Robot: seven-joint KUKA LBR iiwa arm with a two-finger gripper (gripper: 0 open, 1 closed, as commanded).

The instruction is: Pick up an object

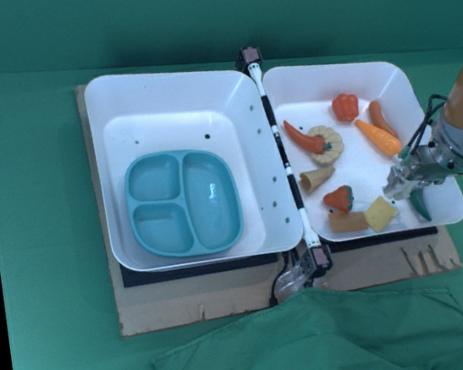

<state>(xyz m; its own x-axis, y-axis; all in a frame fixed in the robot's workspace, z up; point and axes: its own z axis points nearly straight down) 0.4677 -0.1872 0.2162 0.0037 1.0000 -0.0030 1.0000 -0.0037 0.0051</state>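
Sitting in the left bin (pixel 110 111), a blue divided plate (pixel 183 202) waits, likely as a drop spot. The right bin (pixel 387 72) holds toy food: chilli (pixel 304 138), cookie (pixel 330 142), cone (pixel 316 179), carrot (pixel 378 138), cheese block (pixel 380 214). The claw (pixel 404 184) hovers just right of the cheese, near a green piece (pixel 421 204); whether it is open or holding anything I cannot tell.

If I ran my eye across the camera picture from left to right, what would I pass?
Blue divided plate → waffle cone → strawberry → yellow block → claw → green pepper.
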